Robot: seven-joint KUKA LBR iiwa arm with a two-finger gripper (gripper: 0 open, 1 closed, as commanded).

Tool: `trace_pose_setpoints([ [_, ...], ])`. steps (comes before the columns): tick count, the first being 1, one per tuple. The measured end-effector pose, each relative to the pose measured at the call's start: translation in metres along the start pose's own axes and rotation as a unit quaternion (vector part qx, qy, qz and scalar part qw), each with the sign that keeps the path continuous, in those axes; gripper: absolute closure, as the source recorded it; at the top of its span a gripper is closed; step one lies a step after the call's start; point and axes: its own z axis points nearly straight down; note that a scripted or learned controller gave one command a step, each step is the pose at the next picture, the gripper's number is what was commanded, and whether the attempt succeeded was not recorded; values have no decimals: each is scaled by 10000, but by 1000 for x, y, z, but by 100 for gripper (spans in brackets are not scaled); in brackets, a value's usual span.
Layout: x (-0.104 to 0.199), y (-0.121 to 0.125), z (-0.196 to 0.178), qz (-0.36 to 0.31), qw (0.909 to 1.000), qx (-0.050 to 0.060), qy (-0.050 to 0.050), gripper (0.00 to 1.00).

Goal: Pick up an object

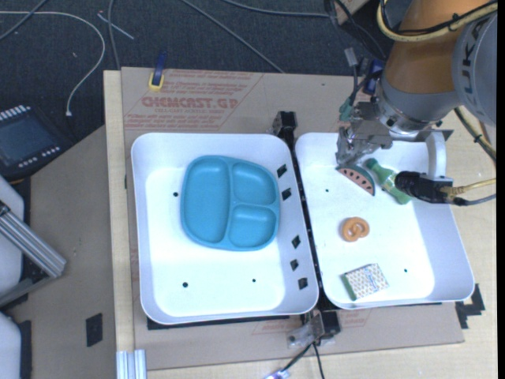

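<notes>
One watermelon slice [359,179] (right bin [418,239]) lies beside the jaws.

- My gripper [353,158] hangs at the far end of the right shallow white bin [442,283], crowded by a red-and-green watermelon-slice toy [364,178] and a green plastic piece [388,178] just beside it.
- A small orange ring-shaped toy [355,229] lies mid-bin with bare floor all round.
- A pale speckled square packet [366,280] lies close to the near wall; to its right the floor is open.
- In the left shallow white bin [150,235], a light-blue divided plastic plate [230,202] takes the centre; the near strip is bare.
- Small black tabs [296,243] line the wall between the bins.
</notes>
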Motion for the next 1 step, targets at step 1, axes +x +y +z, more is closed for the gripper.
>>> trace_pose_setpoints([
  [1,55,-5,-1,1,10000,-4,-2,100],
])
